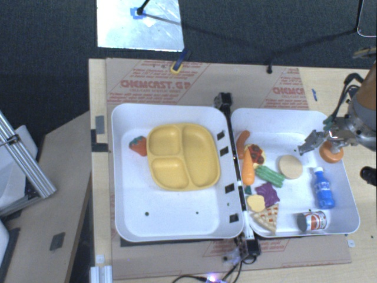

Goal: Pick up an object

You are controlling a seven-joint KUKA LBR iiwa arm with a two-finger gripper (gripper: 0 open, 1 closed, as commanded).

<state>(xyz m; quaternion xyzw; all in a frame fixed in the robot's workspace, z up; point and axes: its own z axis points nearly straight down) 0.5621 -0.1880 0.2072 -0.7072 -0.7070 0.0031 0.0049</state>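
Two shallow white bins sit side by side on the bench (70, 158), resting on a cardboard sheet (159, 78) printed in red with "CHEMCAST GP", repeated at the right corner where it is too skewed to read fully. The left bin (126, 217) holds a yellow divided plate (181, 156) with a toy strawberry (138, 145) just beside its left edge. The right bin (347, 214) holds the toys: a sausage (242, 139), a carrot (248, 170), a green pickle-like piece (269, 175), a purple piece (268, 192), a pizza slice (266, 219), a round cream disc (290, 166), a blue bottle (323, 188) with a white label too small to read, and a red-and-white can (311, 220) lying on its side. The gripper (315, 139) hangs over the right bin's upper right part, near the disc and beside an orange object (331, 153); its fingers appear slightly apart, with nothing visible between them. The arm is cut off by the right edge.
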